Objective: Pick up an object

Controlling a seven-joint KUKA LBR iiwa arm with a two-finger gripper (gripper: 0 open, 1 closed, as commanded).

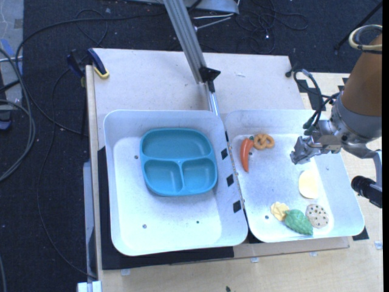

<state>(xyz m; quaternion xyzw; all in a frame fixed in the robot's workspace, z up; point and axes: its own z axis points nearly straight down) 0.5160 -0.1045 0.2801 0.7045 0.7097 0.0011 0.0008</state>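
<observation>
We see a light desk [152, 72] that carries two shallow white bins side by side. In the left bin [121, 224] lies a blue plate [179, 162] with three compartments; it sits in the upper middle part of that bin. The right bin [340, 224] holds several small toy foods. Near its upper left part a red chili pepper [245, 154] lies almost upright along the view, and just beside it, to the right, is a brown pretzel [264, 141]; the two are very close, but we cannot say if they touch. At the right side of this bin a pale yellow oval piece [309, 184] lies flat. Along the lower edge we find a small yellow piece [279, 210], a green leaf [298, 221] touching it, and a round cookie with dark dots [316, 215] just beside the leaf. The grey arm with the orange band [368, 81] reaches in from the right, and its pincer [299, 152] hangs over the right bin, between the pretzel and the pale oval piece, just above the oval one. We see no object between its parts, and whether it is spread or pressed together we cannot tell, because it looks dark and small here.
</observation>
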